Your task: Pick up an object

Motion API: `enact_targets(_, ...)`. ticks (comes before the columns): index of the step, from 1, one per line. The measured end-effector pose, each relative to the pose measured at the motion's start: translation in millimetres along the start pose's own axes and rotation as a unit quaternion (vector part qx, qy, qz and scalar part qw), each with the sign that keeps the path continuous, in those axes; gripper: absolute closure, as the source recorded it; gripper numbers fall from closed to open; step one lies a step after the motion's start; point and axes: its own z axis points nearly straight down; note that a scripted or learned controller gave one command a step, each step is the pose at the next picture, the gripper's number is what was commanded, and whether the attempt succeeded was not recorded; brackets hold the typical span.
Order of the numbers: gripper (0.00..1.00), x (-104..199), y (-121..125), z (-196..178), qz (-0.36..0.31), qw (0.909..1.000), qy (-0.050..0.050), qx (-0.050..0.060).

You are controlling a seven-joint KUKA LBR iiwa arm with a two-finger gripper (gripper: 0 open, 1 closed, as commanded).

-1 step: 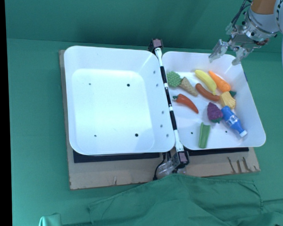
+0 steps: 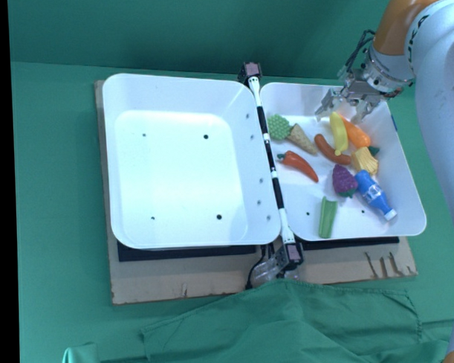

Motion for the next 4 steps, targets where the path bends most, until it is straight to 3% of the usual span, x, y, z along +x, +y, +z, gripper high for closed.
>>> enact_targets(1, 1.0, -1, 3, -20, 0.001, 1.0, -0.004, -0.007)
enact_targets(2, 1.0, -1, -27, 2, 0.0, 1.0, -0.002, -0.008)
enact_targets(4, 1.0, -3, -25, -22, 0.002, 0.9999, -0.005, -0.012)
